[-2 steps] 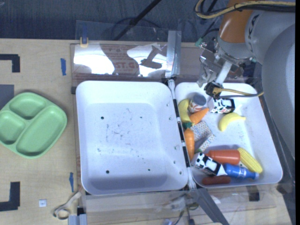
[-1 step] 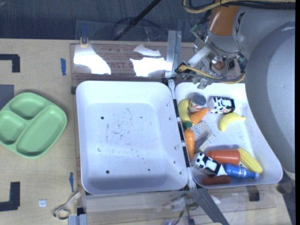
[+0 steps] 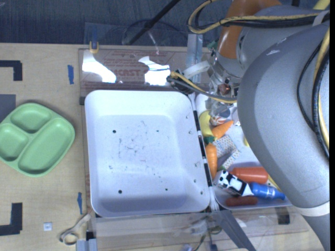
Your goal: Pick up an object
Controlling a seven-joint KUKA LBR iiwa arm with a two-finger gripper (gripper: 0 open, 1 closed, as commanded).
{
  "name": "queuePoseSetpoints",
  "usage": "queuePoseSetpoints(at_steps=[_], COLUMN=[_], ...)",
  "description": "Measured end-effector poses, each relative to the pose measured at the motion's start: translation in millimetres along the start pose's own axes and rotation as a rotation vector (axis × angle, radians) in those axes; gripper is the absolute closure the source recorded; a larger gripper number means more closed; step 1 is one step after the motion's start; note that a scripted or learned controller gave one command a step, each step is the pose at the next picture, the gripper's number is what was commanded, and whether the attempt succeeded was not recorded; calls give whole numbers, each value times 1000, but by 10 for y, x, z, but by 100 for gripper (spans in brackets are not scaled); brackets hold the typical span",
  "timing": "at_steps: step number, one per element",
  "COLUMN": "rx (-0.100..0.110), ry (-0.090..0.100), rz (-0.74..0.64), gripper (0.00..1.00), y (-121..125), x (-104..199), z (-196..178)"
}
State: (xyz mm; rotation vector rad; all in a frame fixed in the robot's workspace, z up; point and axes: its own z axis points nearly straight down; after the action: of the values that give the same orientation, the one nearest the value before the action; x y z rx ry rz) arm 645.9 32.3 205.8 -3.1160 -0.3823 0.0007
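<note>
Plainly, we have the gripper (image 3: pixel 220 104) low over the far end of the right bin (image 3: pixel 234 205), with the bulk of the grey arm (image 3: pixel 285 114) covering much of that bin; whether the gripper is apart or together we cannot tell, and we see nothing held in it.

The pile we can choose from lies just below and on the near side of the gripper. Closest to it are a yellow piece (image 3: pixel 204 122) and a small carrot (image 3: pixel 223 128), touching each other. A second carrot (image 3: pixel 211 159) lies further toward us, along the wall shared with the left bin (image 3: pixel 104 109). Beyond that, well clear of the gripper, sit a black-and-white toy (image 3: pixel 231 182), a red cylinder (image 3: pixel 250 172) and a blue piece (image 3: pixel 267 192), all crowded together.

We judge these to be light plastic toys: stiff, smooth and rather slippery, unlikely to break. The small carrot looks the handiest, being nearest. We would grip it across its thick middle, not the tapered tip, where it could squirt out. Because it leans on the yellow piece, closing there may nudge both. The second carrot sits tight to the wall, leaving little room on that side
</note>
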Motion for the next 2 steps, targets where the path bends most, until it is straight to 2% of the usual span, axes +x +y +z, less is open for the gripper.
queuePoseSetpoints(at_steps=[1, 2], rx=[0, 0], ry=[1, -1], rz=[45, -103], gripper=[100, 100], y=[-809, -938], x=[179, 281], z=[209, 1117])
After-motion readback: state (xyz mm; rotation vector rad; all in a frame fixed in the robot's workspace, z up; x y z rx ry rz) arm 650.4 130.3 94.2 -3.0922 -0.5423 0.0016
